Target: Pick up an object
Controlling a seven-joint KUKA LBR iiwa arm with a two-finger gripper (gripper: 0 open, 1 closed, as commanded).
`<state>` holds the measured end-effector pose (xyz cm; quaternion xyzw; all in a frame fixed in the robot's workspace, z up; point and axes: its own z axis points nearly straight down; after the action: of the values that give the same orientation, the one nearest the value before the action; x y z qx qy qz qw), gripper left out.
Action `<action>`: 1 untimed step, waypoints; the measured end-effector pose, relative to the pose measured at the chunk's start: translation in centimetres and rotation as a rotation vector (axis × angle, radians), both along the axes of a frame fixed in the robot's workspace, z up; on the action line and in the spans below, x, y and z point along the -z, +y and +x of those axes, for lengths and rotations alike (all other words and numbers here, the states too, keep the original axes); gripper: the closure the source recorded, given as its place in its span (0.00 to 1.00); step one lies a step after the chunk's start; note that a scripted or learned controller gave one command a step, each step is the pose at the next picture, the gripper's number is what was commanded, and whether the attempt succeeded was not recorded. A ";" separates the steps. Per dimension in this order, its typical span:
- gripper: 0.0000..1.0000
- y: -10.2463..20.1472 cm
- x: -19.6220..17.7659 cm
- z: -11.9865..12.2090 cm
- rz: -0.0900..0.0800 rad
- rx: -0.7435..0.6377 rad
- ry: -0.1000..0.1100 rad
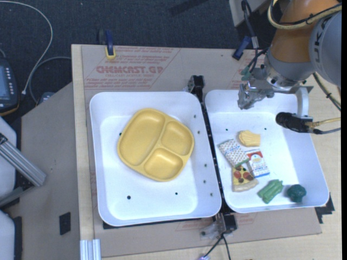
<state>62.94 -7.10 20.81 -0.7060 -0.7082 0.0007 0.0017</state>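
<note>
A dark carpeted floor (49, 15) surrounds the bench, with a thin white cable (40, 64) looping across it at the left. The bench top is a brown cardboard sheet (135, 69) printed with red lettering, held at its far edge by a blue-and-yellow clamp (110, 43). Light falls evenly from above.

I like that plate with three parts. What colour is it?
Yellow. The plate lies in the left bin, clearest in the camera view.
</note>
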 end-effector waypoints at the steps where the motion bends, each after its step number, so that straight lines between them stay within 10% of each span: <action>1: 1.00 4.1 -0.7 -1.5 0.001 -0.001 -0.001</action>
<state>61.46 -3.01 21.51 -0.7056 -0.7086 0.0002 0.0017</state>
